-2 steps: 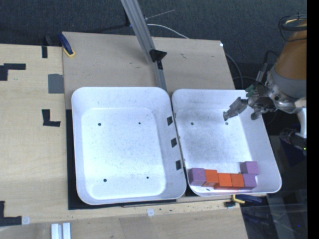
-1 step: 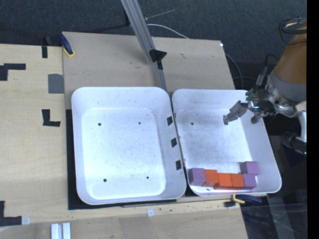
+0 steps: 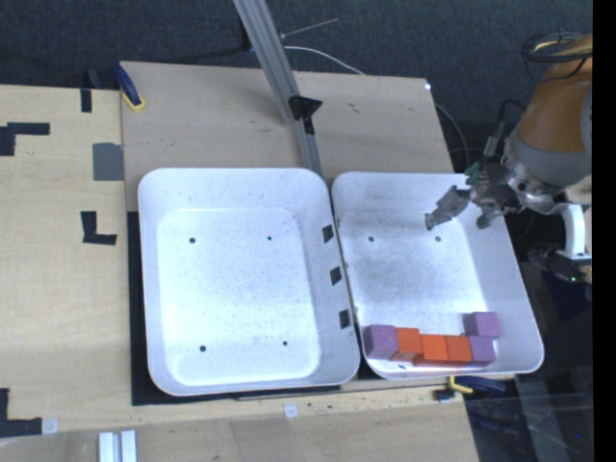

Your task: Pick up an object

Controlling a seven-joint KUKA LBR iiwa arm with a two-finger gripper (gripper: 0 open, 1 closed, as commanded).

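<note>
Along the bottom edge of the frame runs the pale wooden table point(image 3: 58, 354), with a small blue and yellow clamp point(image 3: 469, 386) at lower right, just below the right bin. Just above it, in the lower right corner of the right bin point(image 3: 404, 258), lies a tight row of blocks: a purple block point(image 3: 381, 340) at the left end, two orange blocks point(image 3: 435, 347) touching in the middle, and two more purple blocks point(image 3: 483, 337) stacked or stepped at the right end against the bin wall. The left bin point(image 3: 231, 277) sits beside it, their inner rims touching at centre frame. Farther up, at right centre, the gripper point(image 3: 460, 206) hangs over the upper right part of the right bin, well apart from the blocks; its two grey fingers are spread apart with nothing between them. Behind it the grey arm with its orange band point(image 3: 558, 104) enters from the right edge. At top centre, a slanted metal rail point(image 3: 269, 46) rises beyond the bins.
</note>
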